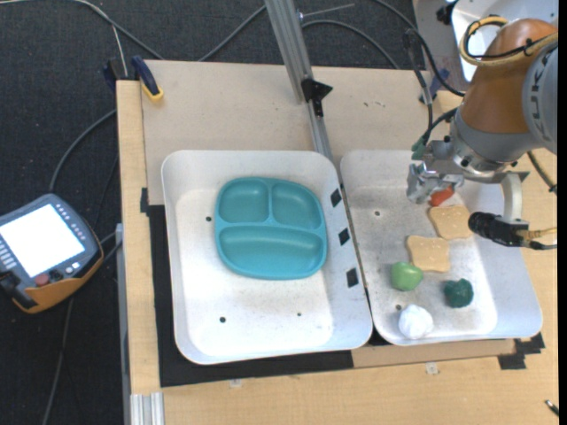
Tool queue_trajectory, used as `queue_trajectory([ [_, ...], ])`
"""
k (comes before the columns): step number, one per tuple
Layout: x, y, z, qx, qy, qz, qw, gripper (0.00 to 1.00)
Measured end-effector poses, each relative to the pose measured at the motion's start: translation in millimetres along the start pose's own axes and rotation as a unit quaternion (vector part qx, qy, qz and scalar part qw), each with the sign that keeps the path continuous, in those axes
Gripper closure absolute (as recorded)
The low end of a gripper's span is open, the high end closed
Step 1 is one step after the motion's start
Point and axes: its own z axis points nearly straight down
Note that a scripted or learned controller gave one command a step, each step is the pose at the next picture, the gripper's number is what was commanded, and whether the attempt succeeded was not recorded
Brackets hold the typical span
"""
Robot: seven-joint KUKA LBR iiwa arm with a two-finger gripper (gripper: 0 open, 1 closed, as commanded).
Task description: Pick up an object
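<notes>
Gripper (428, 187) low over right bin (376, 237), upper area; finger state cannot be told from this angle. Small red-orange object (440, 199) just at its 4 o'clock, contact unclear. Left bin (190, 237): teal divided plate (268, 227), centred. Right bin, from gripper toward 6 o'clock: two tan toast pieces (449, 221) (430, 254), green ball (407, 276), white object (414, 321). Dark green piece (458, 292) at 5 o'clock.

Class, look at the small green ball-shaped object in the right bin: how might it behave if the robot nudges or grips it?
The green ball looks round, so it would probably roll when nudged. Its smooth, slightly shiny surface suggests it might slip from a grip. Being small, it is likely light.
</notes>
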Motion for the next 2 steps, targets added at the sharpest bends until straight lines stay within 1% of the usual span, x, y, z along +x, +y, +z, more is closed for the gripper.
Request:
queue_trajectory([
  [1, 0.2, 1.2, -21.2, 0.001, 0.0, -0.001, 1.0, 1.0],
  [2, 52.3, -25.0, -33.7, 0.004, 0.002, -0.003, 1.0, 1.0],
])
